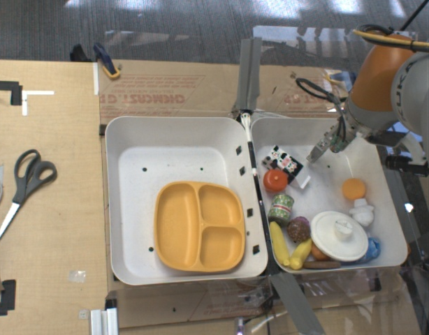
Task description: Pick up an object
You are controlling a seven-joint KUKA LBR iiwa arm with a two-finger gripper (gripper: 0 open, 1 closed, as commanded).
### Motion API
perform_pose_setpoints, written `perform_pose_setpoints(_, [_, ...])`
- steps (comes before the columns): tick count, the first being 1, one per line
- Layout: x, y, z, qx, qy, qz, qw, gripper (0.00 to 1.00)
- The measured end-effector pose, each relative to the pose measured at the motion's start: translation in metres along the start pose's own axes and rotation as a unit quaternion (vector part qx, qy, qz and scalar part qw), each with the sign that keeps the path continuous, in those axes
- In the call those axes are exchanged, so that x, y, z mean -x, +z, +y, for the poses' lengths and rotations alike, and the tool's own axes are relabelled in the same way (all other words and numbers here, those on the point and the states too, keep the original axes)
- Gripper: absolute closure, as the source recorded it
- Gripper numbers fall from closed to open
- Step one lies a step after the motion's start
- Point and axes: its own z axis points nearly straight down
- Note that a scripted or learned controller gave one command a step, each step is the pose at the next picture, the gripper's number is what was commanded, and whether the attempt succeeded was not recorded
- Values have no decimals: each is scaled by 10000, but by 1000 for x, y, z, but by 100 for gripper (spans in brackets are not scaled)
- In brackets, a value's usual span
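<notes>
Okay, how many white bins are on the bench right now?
2. The left bin holds a yellow divided plate; the right bin holds small toys under the gripper.

Arm: one grey arm (410, 82) enters at the upper right of the frame, a broad rounded body cut off by the right edge.
Band: a wide orange band (375, 79) wraps the arm above the wrist, at the upper right.
Cabling: a dark cable loops over the top of the orange section and another curls out to its left.
Wrist: it narrows below the band and slants down and to the left.
Gripper: the gripper (318, 153) is slim, metallic, angled down-left, right of the frame's centre.
Load: nothing shows between its tips.
</notes>
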Motion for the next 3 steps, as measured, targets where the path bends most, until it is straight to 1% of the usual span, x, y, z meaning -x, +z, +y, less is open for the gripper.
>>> perform_pose_setpoints(1, [-48,2,41,-19,1382,15,9904,100])
perform_pose_setpoints(2, [-72,-177,67,-7,1288,4,9917,100])
perform_pose_setpoints(3, [-53,-217,52,-14,1240,8,9923,100])
